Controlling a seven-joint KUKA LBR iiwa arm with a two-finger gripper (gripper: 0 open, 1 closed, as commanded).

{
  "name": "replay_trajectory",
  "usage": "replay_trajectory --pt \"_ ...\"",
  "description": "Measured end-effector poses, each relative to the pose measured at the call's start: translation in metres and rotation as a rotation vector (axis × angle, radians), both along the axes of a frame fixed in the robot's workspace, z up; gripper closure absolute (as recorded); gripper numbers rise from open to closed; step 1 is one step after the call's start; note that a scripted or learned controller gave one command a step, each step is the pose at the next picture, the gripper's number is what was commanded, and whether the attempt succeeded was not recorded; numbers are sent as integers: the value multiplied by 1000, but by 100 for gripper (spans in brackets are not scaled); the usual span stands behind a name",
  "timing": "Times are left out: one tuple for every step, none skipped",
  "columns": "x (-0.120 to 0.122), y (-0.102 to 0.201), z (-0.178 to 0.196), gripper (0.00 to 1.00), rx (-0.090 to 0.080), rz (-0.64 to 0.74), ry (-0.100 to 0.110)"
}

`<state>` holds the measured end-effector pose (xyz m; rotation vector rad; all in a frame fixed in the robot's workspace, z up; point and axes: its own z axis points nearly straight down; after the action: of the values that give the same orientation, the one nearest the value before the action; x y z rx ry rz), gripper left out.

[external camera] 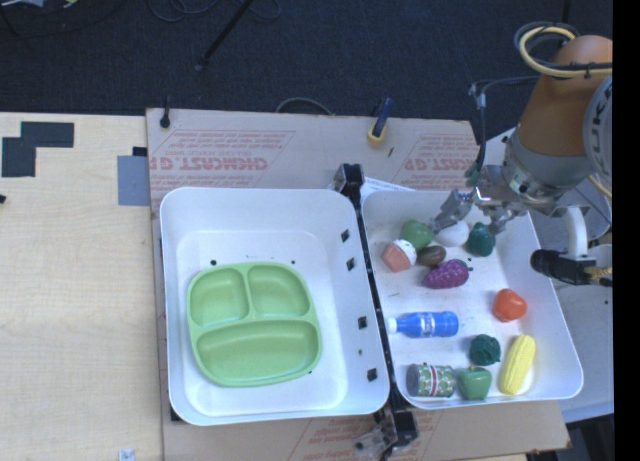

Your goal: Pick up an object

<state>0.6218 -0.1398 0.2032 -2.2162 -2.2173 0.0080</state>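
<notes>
My gripper (470, 217) hangs over the back of the right bin (560, 334), and its two fingers look spread open with nothing held between them. Just below the fingertips lie a small white piece (456, 233) and a dark green round toy (481, 241). Left of these sit a green toy (416, 234), a pink and white toy (399, 255), a brown piece (432, 255) and purple grapes (446, 273).
Farther forward in the right bin are an orange-red tomato (509, 304), a blue bottle (425, 324), a dark green lump (485, 349), yellow corn (517, 363), a small can (430, 380) and a green pepper (474, 383). The left bin (190, 219) holds a green divided plate (254, 349).
</notes>
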Motion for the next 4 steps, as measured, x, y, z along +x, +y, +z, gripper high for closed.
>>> replay_trajectory --pt "-7 7 -48 0 1 -2 0" --pt "3 9 -87 0 -6 0 -22" --pt "3 12 -117 0 0 3 -4" --pt "2 11 -106 100 0 0 -3"
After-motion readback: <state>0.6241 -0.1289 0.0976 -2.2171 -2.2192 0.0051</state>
